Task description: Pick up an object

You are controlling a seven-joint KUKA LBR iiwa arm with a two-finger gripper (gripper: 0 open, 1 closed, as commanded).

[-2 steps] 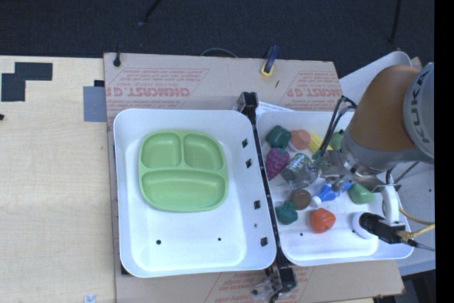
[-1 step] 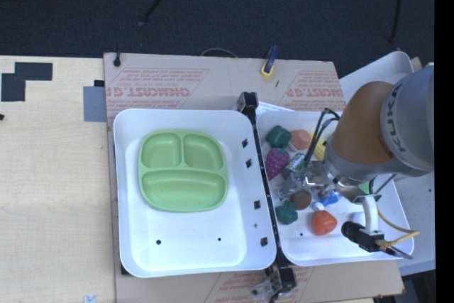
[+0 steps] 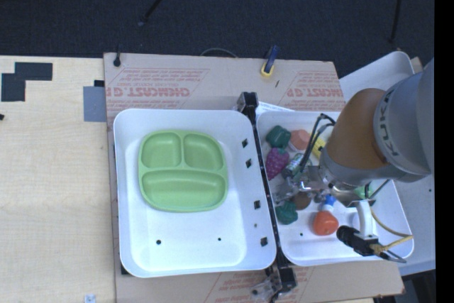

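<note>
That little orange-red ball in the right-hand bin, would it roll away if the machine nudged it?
Probably. The orange-red ball looks round and smooth, so a nudge would likely roll it across the right bin floor. It lies apart from the other toys, with little nearby to stop it. It looks small, so probably light.

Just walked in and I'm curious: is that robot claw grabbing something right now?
Gripper: cannot be told. It is down in the right bin among the small toys, with the arm's wrist covering it from above.
</note>
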